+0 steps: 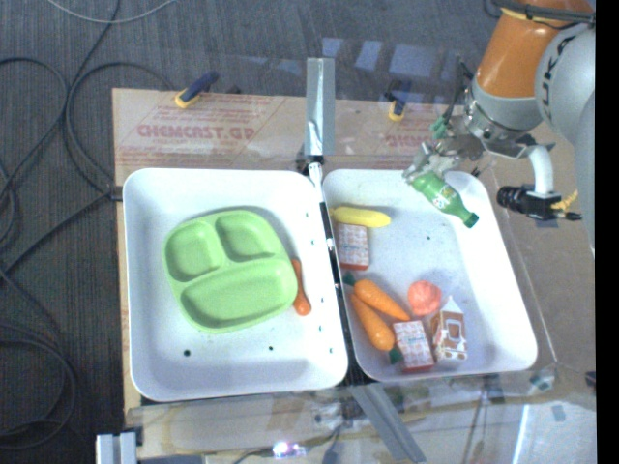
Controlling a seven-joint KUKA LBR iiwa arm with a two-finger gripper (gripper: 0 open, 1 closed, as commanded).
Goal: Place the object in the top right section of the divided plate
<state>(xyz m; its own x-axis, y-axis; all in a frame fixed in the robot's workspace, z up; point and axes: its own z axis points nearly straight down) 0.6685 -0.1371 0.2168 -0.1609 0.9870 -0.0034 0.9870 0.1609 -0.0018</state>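
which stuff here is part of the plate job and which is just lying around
In the job: green bottle between the fingers of the tool; divided plate in the left bin.

Lying about: banana, two carrots, a small carrot beside the plate, tomato, three small cartons.

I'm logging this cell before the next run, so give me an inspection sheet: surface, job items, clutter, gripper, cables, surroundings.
Surface: brown bench bearing left bin and right bin.
Job items: green divided plate in the left bin, sections bare; green bottle at the gripper, over the right bin's far corner.
Clutter: small carrot beside the plate; banana, two carrots, cartons, pink ball in the right bin.
Gripper: gripper closed on the bottle.
Cables: black cables on the floor, left.
Surroundings: grey carpet.
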